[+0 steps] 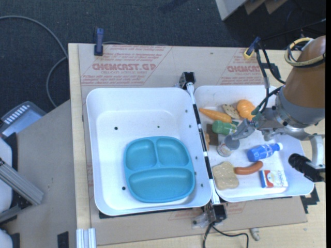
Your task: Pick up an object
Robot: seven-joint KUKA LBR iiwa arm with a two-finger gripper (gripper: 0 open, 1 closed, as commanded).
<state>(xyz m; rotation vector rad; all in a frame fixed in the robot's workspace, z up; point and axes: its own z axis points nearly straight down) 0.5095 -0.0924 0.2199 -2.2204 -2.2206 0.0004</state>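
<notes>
Left bin [103, 107] holds a blue sectioned plate [158, 168]. Right bin [297, 189] holds a carrot [215, 114], an orange [245, 108], a green item [223, 127], a blue bottle [263, 151], a sausage [249, 168], a bread slice [225, 174] and a small carton [273, 179]. The tool [234, 138] sits low in the right bin, beside the green item, near the bottle. Whether it is open or gripping anything cannot be told. Both bins rest on the tabletop [155, 66].

You're in a robotics lab: two white bins [98, 107] clamped to a cardboard-covered bench [129, 61], cables [51, 76] trailing on dark carpet [62, 9].
</notes>
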